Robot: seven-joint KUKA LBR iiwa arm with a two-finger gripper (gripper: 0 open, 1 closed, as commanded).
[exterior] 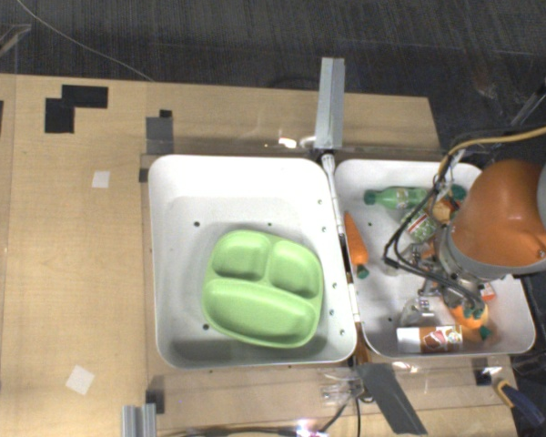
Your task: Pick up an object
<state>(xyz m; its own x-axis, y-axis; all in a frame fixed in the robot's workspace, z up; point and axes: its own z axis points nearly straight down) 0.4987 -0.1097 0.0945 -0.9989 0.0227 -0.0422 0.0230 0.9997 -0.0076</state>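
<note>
Gripper (434,300) low in right bin (375,337), just above small bottle (431,338); open/closed: can't tell. Risk: clutter w/ orange piece (474,315) beside bottle → missed or glancing grasp.

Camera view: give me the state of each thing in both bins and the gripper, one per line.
Green tray: lying flat, right way up, in the left bin.
Green bottle: on its side, right bin.
Orange carrot: lying along the right bin's left wall.
Gripper: low in the right bin, above a labelled bottle.
</note>
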